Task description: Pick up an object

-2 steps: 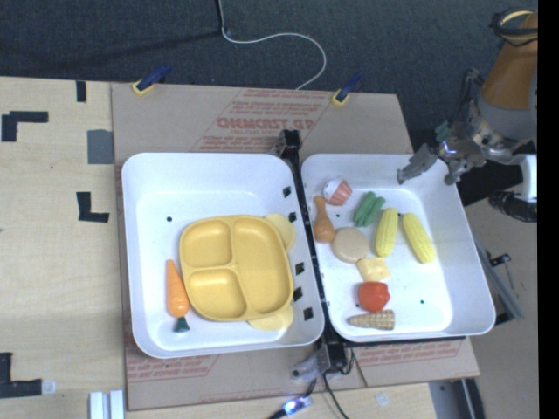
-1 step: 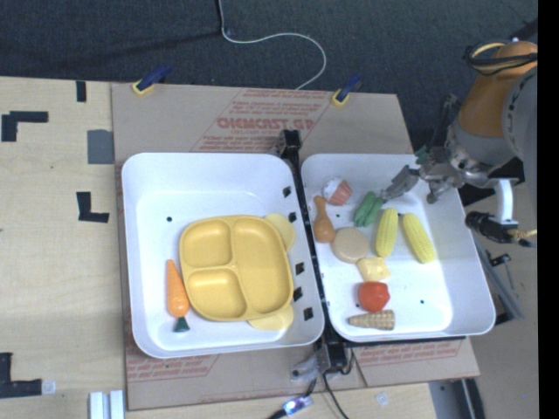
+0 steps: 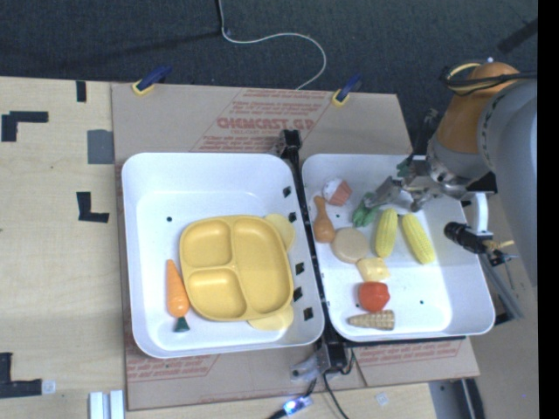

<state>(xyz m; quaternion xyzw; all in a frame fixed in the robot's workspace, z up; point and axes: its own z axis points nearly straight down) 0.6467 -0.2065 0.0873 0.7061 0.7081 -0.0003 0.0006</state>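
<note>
My gripper (image 3: pixel 390 194) hangs over the back of the right bin (image 3: pixel 454 317), reaching in from the right. Just under its tip lie a green vegetable (image 3: pixel 362 213) and two yellow corn cobs (image 3: pixel 385 232) (image 3: pixel 418 239) side by side. Further left in that bin are a tan drumstick (image 3: pixel 323 221) and a pink and white piece (image 3: pixel 336 190). Toward the front sit a beige round piece (image 3: pixel 351 245), a small yellow piece (image 3: pixel 373 269), a red tomato (image 3: pixel 374 297) and a pale ridged corn piece (image 3: pixel 371 321). I see nothing held.
The left bin (image 3: pixel 148 182) holds a yellow divided plate (image 3: pixel 236 264), an orange carrot (image 3: pixel 177 291) to its left, and yellow pieces (image 3: pixel 279 227) poking out from under the plate. The arm's grey body (image 3: pixel 511 155) covers the right bin's far right side.
</note>
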